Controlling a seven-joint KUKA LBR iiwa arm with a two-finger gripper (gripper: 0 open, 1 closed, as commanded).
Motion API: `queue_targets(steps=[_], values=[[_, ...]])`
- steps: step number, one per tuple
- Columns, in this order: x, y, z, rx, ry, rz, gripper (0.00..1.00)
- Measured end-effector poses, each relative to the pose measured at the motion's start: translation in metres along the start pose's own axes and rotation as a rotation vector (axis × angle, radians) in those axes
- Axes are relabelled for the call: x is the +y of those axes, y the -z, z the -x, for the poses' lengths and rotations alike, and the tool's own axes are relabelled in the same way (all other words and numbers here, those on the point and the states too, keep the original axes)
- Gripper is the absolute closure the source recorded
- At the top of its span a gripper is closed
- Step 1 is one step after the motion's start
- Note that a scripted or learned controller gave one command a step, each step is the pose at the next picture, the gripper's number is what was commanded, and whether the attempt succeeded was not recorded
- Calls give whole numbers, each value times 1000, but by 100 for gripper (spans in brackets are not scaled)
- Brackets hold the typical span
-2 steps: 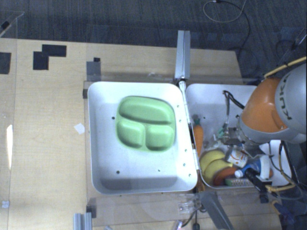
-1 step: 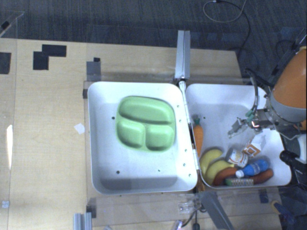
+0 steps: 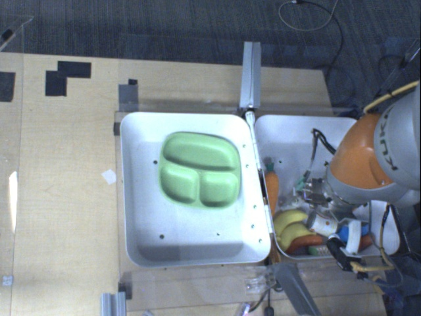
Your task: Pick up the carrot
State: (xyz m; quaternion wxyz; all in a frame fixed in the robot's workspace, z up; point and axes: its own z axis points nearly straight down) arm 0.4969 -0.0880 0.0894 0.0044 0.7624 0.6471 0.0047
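Observation:
The carrot (image 3: 270, 189) is a small orange root with a dark green top. It lies along the left wall of the right bin (image 3: 289, 133), its top pointing to the far side. My gripper (image 3: 314, 199) hangs low over the near half of that bin, to the right of the carrot and apart from it. The wrist and the orange band (image 3: 358, 160) cover the bin's right part and hide what is under them.
A yellow banana (image 3: 291, 222) lies just near of the carrot, with a red-brown item (image 3: 306, 242) and a blue and white object (image 3: 349, 233) beside it. The left bin (image 3: 138, 196) holds a green divided plate (image 3: 199, 168). A metal divider post (image 3: 249, 78) stands between the bins.

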Motion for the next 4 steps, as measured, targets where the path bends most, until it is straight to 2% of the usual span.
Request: queue_targets(steps=[1, 2, 3, 4], values=[[4, 12, -2, 2, 2, 10, 100], [45, 95, -74, -2, -231, -9, 100], [83, 94, -146, -4, -519, -11, 100], [15, 95, -145, -2, -238, -12, 100]])
